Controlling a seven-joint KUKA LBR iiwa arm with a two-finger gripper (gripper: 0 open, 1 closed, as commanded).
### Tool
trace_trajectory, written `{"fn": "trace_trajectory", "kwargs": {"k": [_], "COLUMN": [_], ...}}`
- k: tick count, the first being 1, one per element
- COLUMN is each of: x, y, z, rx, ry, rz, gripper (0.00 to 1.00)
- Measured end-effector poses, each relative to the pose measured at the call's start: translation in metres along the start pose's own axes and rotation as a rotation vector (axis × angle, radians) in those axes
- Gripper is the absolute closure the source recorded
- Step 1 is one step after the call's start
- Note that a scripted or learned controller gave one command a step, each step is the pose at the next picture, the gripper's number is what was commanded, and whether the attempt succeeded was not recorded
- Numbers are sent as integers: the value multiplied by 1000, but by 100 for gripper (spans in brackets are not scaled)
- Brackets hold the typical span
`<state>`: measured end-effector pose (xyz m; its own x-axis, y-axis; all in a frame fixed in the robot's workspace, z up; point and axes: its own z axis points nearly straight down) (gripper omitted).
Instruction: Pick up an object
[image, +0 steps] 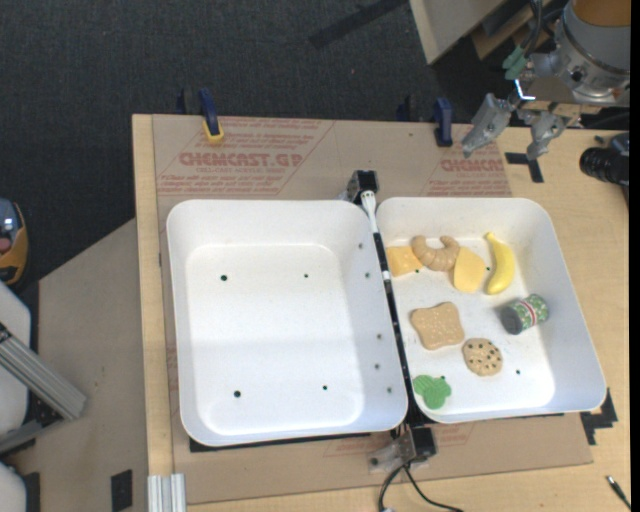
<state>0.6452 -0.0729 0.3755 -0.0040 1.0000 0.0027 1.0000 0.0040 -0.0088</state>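
While the arm (590, 40) sits in the upper right corner of the frame, its hand (512, 125) hangs above the worktop (300, 150), outside and above the upper edge of the right bin (575, 330). The two grey fingers (482, 125) are spread apart with nothing between them.

All the objects lie in the right bin. Along its upper part runs a row: a yellow cheese wedge (403, 261) nearest the divider between the bins, a tan knobbly piece (436, 251) touching it, a pale yellow slice (468, 270) just right of that, and a banana (500, 262) standing roughly upright in the picture at the right end of the row. Below the banana a small can (524, 313) with a green label lies on its side. In the middle of the bin is a slice of toast (437, 325), and below and right of it a round cookie (482, 356) with dark chips. A green leafy item (432, 390) rests near the bin's lower left corner, close to the divider.

The left bin (190, 300) fills the centre left of the frame, its floor marked by four small dark dots. Two blue clamps (209, 108) grip the worktop's upper edge.
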Motion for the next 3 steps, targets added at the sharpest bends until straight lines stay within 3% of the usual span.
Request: {"fn": "trace_trajectory", "kwargs": {"k": [1,2,3], "x": [21,62,92], "y": [21,21,20], "z": [-147,-36,-169], "rx": [-29,2,-27], "ry": [-5,-1,-2], "rz": [0,0,0], "gripper": [0,0,0]}}
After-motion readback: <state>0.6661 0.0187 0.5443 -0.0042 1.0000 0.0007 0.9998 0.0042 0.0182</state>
